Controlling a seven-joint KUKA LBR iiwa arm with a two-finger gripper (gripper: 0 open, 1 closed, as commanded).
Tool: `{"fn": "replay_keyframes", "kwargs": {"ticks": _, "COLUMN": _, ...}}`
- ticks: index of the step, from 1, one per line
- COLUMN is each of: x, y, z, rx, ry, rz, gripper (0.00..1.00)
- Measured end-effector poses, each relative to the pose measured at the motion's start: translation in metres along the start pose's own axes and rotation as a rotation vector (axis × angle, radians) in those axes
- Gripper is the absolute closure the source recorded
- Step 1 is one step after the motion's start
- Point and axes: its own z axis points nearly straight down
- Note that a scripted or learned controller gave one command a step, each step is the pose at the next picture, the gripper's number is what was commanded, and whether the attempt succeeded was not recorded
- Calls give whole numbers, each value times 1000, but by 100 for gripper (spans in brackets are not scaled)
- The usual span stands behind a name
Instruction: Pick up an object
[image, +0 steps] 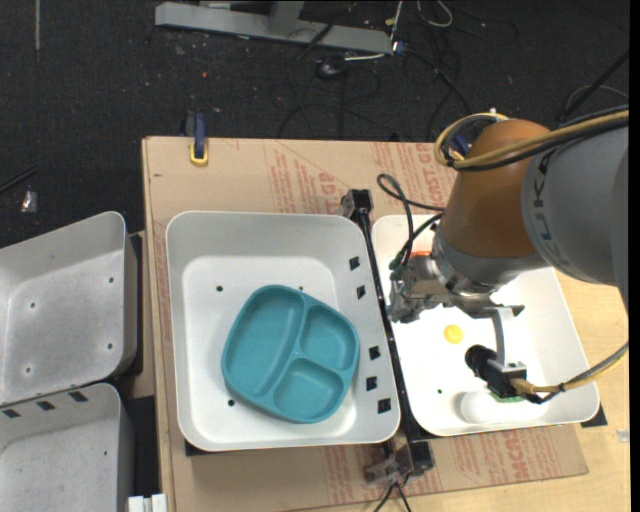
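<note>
A teal divided plate (291, 352) lies flat in the left white bin (185, 300). In the right white bin (560, 330) a small yellow object (453, 333) rests near the middle, and a pale round object (470, 405) sits near the front wall. My gripper (408, 298) hangs over the left side of the right bin, close to the wall between the two bins and just left of the yellow object. The grey arm with its orange band (500, 190) covers the back of that bin. Nothing can be seen held in the gripper.
The bins sit side by side on a cardboard-covered bench (270, 175). Two white trays (60, 300) lie off the bench to the left. A blue clamp (199, 138) grips the bench's back edge, and cables run across the dark floor behind it.
</note>
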Motion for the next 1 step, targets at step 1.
{"fn": "replay_keyframes", "kwargs": {"ticks": 1, "x": 48, "y": -17, "z": 1, "rx": 0, "ry": 1, "rz": -1, "gripper": 100}}
